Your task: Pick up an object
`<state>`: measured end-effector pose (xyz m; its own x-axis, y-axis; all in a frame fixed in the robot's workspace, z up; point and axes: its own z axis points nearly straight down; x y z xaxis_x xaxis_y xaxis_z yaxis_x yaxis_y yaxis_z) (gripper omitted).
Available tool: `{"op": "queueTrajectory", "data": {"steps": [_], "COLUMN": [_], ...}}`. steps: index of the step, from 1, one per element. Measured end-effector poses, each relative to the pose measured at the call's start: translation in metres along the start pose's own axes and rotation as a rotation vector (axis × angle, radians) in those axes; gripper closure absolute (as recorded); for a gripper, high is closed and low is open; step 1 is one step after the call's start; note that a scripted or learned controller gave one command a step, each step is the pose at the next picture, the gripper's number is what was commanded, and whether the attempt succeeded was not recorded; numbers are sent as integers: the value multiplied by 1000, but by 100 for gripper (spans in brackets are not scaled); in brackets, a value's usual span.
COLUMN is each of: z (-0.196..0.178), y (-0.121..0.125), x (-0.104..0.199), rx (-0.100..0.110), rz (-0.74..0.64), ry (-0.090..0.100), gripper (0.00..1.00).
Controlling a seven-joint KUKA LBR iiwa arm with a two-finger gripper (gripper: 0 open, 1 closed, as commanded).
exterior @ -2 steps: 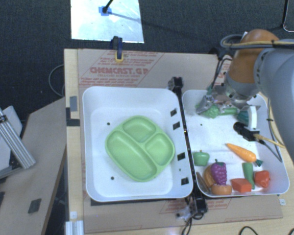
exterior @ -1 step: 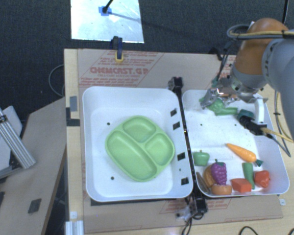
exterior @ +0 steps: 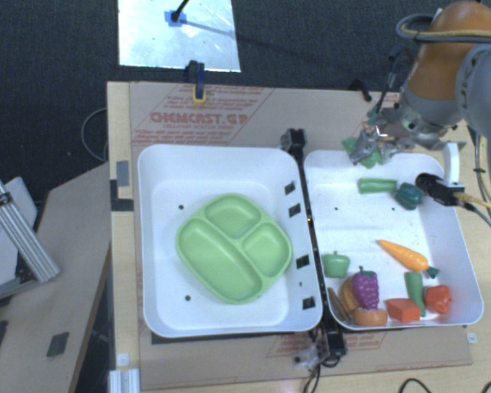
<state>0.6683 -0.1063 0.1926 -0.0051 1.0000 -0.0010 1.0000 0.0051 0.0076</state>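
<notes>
My gripper (exterior: 362,151) hangs over the far edge of the right bin (exterior: 454,256), near its back left corner. A small green piece (exterior: 349,144) sticks out to the left between its fingertips, and the gripper is shut on it. Just in front of the gripper, on the bin floor, lie a green cucumber (exterior: 376,185) and a teal piece (exterior: 409,194). Farther forward lie an orange carrot (exterior: 403,255), a green pepper (exterior: 335,263) and purple grapes (exterior: 365,286).
Along the right bin's front wall sit a red tomato (exterior: 438,299), a green vegetable (exterior: 414,289), a red block (exterior: 403,309) and an orange piece (exterior: 368,317). The left bin (exterior: 168,178) holds a green divided plate (exterior: 233,246). Black clips (exterior: 295,140) mark the rim between the bins.
</notes>
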Motion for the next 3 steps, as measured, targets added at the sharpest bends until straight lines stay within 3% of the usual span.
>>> {"op": "queueTrajectory", "data": {"steps": [1,3], "z": [-34,-44], "y": [1,-52], "x": [0,103], "rx": [3,9], "rz": [-1,-3], "ry": [1,2], "gripper": [100,100]}}
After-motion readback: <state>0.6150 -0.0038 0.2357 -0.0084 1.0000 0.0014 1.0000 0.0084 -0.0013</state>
